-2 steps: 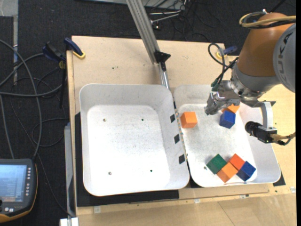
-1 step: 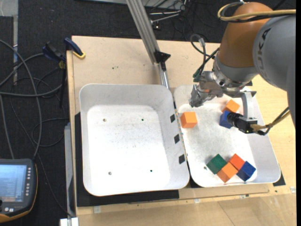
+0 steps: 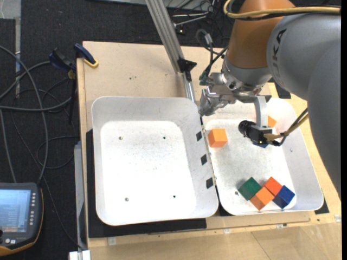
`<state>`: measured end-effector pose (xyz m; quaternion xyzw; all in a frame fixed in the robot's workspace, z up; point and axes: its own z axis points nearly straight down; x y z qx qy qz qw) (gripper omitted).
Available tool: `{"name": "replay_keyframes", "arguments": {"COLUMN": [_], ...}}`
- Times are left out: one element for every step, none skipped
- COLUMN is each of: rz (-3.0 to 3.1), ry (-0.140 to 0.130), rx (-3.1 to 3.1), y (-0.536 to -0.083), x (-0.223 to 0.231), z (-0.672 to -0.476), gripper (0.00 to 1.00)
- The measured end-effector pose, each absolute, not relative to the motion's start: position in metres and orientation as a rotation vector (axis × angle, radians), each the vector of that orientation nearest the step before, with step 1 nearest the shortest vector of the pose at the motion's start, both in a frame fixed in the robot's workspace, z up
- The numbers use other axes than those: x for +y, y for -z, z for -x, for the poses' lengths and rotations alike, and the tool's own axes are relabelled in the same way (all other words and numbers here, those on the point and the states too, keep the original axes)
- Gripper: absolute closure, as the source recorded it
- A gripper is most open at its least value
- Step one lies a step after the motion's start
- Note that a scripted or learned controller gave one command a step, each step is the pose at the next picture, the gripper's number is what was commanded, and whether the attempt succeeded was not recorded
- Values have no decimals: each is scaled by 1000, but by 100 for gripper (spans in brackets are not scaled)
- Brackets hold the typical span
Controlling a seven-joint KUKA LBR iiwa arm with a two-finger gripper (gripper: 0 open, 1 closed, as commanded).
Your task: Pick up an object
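The grey metal gripper [image 3: 210, 105] hangs over the far edge of the right white plastic bin [image 3: 303, 167]; I cannot tell its grip. A small orange cube [image 3: 218, 137] lies just below it. Green, orange, red and blue blocks [image 3: 265, 193] huddle at the bin's near edge.

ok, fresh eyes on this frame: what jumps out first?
The big grey arm with its orange band fills the upper right, its gripper hanging over the right bin's far left corner. A lone orange cube sits just below it. Four blocks, green, two orange and blue, cluster at that bin's near edge.
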<state>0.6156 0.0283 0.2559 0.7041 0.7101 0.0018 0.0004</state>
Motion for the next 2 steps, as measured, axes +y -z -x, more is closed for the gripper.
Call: {"name": "replay_keyframes", "arguments": {"rz": [-2213, -2217], "ry": [-3, 1], "rx": [2228, 2224], "y": [-245, -246], "x": [74, 71], "z": [-637, -637], "gripper": [100, 0]}}
